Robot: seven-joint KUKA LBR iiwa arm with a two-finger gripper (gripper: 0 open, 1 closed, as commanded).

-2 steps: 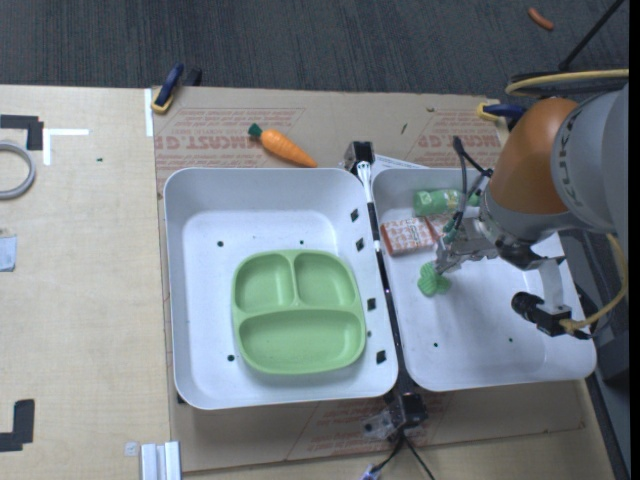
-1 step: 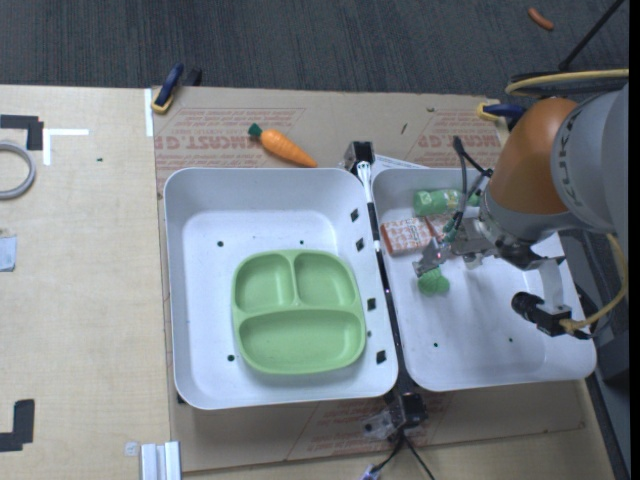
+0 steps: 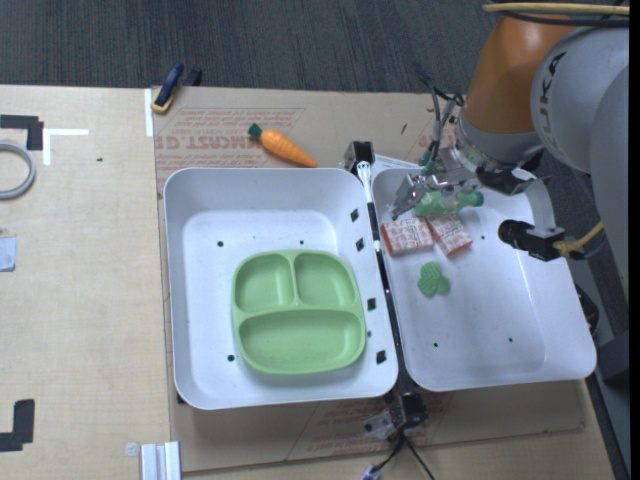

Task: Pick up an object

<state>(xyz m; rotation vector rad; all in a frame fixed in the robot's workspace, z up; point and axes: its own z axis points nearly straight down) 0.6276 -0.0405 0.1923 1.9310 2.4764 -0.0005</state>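
Two fingers: the gripper point(image 3: 425, 190) hangs low over the far left corner of the right bin point(image 3: 520, 353); its thin metal fingers sit a little apart, with a green object point(image 3: 447, 202) just beside them, and I cannot tell whether they clamp it.
Arm: grey with an orange band point(image 3: 505, 68), reaching in from the right; part of the letters "KUKA" shows on its grey shell.
Right bin contents: two red-and-white packets point(image 3: 427, 235) lying side by side just below the gripper, their print too small to read; a small green leafy piece point(image 3: 433, 280) near them, toward the middle of the bin.
Left bin point(image 3: 195, 268) contents: a light green divided plate point(image 3: 298, 311) with three compartments.
Cardboard point(image 3: 215, 133): lies under the bins, red writing on it upside down and not clearly readable.
Carrot point(image 3: 283, 145): a toy one, on the cardboard beyond the left bin.
Clip point(image 3: 168, 88): blue and yellow, at the cardboard's far left corner.
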